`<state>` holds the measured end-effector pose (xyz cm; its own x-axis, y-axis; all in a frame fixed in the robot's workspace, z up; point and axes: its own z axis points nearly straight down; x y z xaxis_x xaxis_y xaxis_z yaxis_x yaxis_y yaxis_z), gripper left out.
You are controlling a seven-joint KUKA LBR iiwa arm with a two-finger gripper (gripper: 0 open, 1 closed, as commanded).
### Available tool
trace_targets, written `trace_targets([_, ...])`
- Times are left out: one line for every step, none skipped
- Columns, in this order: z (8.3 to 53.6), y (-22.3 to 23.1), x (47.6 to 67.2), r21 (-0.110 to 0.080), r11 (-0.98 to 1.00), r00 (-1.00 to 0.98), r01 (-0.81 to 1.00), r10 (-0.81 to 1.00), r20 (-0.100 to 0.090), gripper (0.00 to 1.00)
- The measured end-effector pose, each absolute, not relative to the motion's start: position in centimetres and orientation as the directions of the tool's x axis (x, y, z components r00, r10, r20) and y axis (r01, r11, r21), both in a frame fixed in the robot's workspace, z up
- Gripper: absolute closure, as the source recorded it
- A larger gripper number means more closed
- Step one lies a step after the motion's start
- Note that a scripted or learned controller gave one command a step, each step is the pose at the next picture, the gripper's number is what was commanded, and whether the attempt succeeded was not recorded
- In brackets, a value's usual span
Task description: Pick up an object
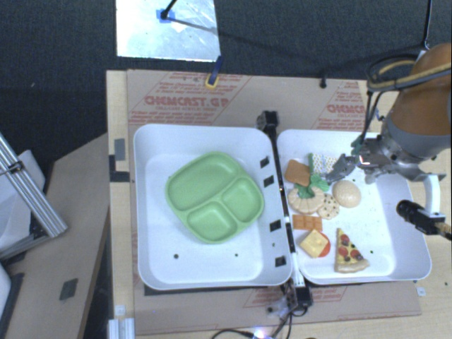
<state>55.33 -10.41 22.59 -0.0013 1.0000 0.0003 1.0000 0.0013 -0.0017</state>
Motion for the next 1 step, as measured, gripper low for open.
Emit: trace_targets([16.58,-10.16,56.01,-0.003,0.001,-0.001,1.000,1.000,0.001,0.00])
